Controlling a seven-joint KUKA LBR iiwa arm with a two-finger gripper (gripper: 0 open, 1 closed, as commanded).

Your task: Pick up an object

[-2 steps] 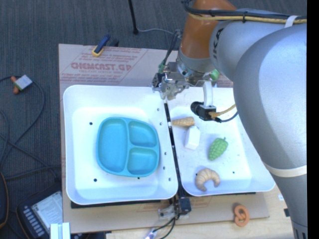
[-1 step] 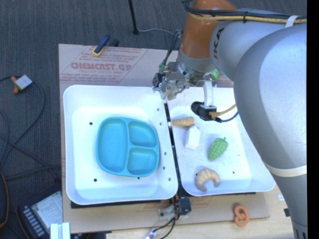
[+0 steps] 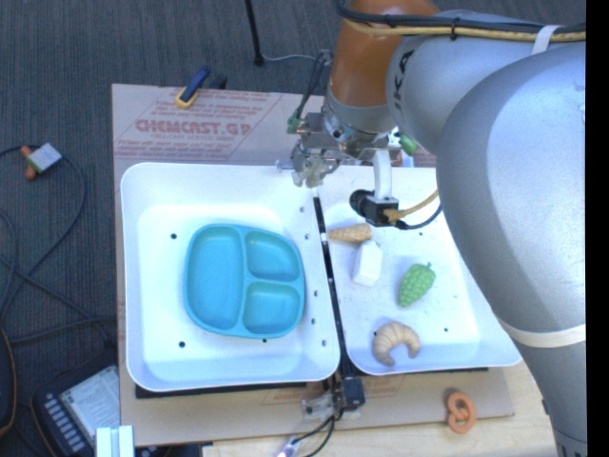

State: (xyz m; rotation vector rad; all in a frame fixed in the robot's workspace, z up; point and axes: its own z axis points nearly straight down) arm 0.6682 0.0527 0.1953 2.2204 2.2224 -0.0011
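Croissant [image 3: 396, 341]: front of right bin [image 3: 457, 350], at 5 o'clock from hand [image 3: 309, 168], well apart; long axis crosswise. Hand state: cannot tell.

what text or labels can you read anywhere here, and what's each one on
"CHEMCAST.GP" in red, as best I can read it, on the cardboard sheet behind the left bin.
A smaller red line under it: too blurred to read.
The dark device at the lower left: nothing legible.

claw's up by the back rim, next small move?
Probably shift the claw toward the camera and slightly right, over the cone, then lower. It sits above the bins' back edge near the divider, and the cone is the nearest item in the right bin.
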